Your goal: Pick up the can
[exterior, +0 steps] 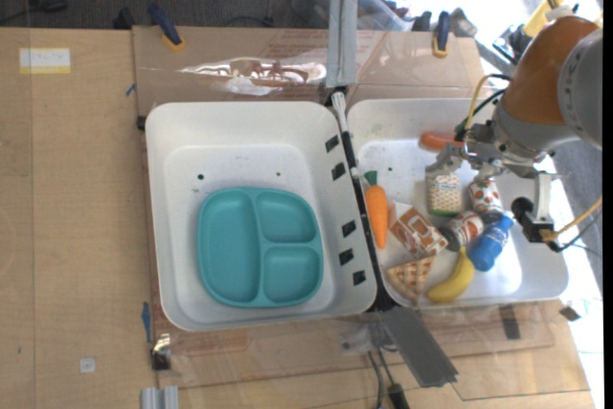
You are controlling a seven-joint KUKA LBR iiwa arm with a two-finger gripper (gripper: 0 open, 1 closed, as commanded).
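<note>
A small red and white can (466,228) lies on its side in the right bin (548,275), between a brown and white box (418,230) and a blue bottle (488,242). My gripper (479,164) hangs over the bin's back half, a short way behind the can. Directly under it are a pale green packet (443,192) and a red and white patterned item (486,194). Nothing visibly sits in the gripper. The grey arm with its orange band (560,62) comes in from the right.
An orange carrot (377,214) lies along the right bin's left wall. A pizza slice (409,276) and a banana (454,281) lie at the front. An orange-handled item (437,141) rests at the back. A teal divided plate (259,246) sits in the left bin (172,158).
</note>
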